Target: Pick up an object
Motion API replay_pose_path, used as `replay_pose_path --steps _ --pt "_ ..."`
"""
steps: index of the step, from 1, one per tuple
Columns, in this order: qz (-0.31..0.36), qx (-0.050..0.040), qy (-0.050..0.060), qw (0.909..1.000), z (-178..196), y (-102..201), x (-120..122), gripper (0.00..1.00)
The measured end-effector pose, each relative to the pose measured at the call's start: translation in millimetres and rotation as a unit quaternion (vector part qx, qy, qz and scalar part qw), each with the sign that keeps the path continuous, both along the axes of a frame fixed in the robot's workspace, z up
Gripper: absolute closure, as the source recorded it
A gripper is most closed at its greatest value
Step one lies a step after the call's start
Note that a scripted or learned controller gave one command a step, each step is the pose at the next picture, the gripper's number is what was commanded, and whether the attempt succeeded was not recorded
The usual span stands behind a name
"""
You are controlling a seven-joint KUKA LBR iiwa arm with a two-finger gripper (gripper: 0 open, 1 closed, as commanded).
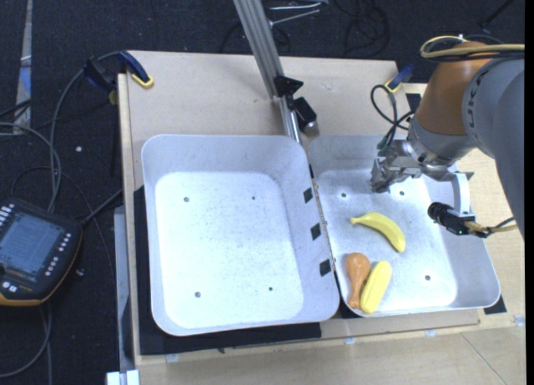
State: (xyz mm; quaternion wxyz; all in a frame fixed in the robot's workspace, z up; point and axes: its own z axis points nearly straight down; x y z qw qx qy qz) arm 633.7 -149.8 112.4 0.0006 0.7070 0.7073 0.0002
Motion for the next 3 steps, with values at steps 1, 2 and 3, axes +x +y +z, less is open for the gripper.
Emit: replay_pose_path --steps 1,2,3 --pt "0.000 0.0000 -0.001 1.0000 43 3 2 1.00" --pt "0.000 -0.0002 -0.001 1.0000 90 -1 11 1.00" --pt "0.000 -0.0002 -0.001 1.0000 142 -8 5 1.00"
